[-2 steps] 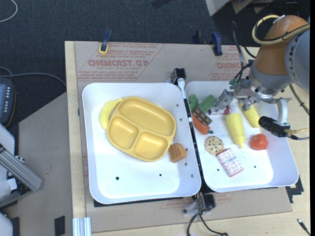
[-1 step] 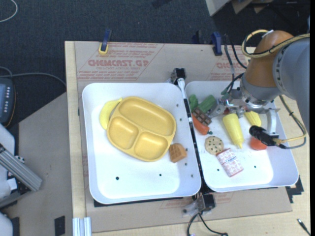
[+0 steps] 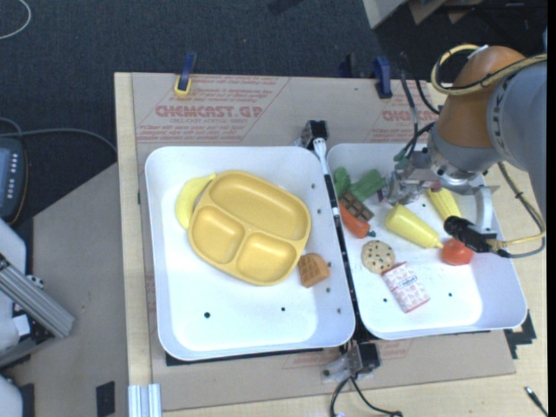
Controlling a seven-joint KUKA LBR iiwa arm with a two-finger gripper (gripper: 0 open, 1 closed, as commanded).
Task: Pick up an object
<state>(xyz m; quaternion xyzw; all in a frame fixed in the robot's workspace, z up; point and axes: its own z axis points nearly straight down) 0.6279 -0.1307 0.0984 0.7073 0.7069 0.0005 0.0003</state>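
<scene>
My gripper (image 3: 400, 188) hangs over the upper middle of the right bin (image 3: 486, 318), below the grey arm with its orange band (image 3: 473, 102). Just under it and to the right lies a yellow bottle-shaped toy (image 3: 413, 226). A green toy (image 3: 363, 182) sits to its left. An orange carrot-like piece (image 3: 354, 220) lies near the bin's left wall. A cookie (image 3: 377, 255) and a red-and-white packet (image 3: 406, 286) lie lower down. A red tomato-like piece (image 3: 456, 252) and a yellow corn-like piece (image 3: 445, 202) sit to the right.
The left bin (image 3: 234, 324) holds a yellow divided plate (image 3: 248, 227) and a small brown bread-like piece (image 3: 314, 269) by its right wall. A black cable (image 3: 473, 233) from the arm drapes over the right bin. Clamps hold the cardboard base at the back.
</scene>
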